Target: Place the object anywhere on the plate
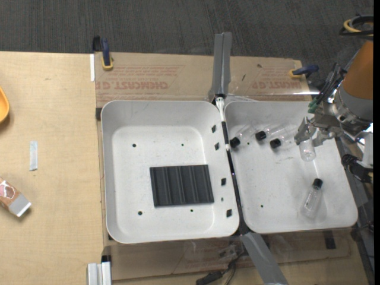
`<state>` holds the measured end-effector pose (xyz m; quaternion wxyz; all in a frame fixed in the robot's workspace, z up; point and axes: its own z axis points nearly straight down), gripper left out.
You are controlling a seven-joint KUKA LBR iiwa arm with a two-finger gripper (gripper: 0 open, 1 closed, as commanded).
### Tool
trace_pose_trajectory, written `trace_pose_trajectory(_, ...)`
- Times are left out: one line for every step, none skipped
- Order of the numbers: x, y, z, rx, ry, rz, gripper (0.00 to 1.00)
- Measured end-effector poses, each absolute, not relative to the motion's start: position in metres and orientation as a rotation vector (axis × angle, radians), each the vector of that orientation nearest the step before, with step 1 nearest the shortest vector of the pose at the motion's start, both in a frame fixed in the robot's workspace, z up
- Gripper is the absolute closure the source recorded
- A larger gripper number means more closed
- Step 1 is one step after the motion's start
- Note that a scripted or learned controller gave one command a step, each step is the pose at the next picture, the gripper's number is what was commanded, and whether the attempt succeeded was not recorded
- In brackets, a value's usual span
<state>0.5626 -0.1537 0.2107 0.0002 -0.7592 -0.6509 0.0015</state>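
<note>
While I hang over the right bin (350, 218) at its two o'clock, my gripper (307, 140) grips a clear vial (306, 152). The dark plate (181, 185) lies in the left bin (113, 177), at nine o'clock from me.

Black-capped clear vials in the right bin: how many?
4. Three vials lie near the bin's far-left part; one near its front right. Another may be hidden at the claw.
</note>
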Motion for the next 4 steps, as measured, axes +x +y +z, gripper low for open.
trace_pose_trajectory(0.522,-0.081,0.249,-2.253,-2.187,0.004,1.00)
trace_pose_trajectory(0.529,-0.006,0.192,-2.185,-2.254,0.006,1.00)
trace_pose_trajectory(0.501,0.087,0.190,-2.176,-2.263,0.007,1.00)
trace_pose_trajectory(0.493,0.144,0.261,-2.149,-2.292,0.005,1.00)
